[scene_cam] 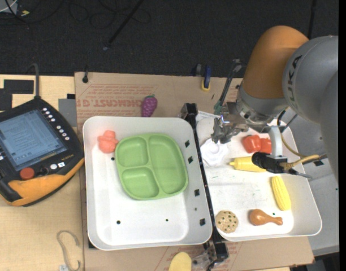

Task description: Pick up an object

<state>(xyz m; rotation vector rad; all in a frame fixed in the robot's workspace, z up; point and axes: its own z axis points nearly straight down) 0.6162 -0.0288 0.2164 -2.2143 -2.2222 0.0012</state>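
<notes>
1. The gripper hangs low over a white object at the right bin's far-left corner, apparently lining up a pick.
2. Whether its fingers are parted or clenched cannot be told.

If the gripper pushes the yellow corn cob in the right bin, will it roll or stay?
The corn cob looks rounded and elongated, so it would probably roll sideways. It seems a light plastic toy, likely stiff. Its bumpy surface may help the grip slightly.
</notes>
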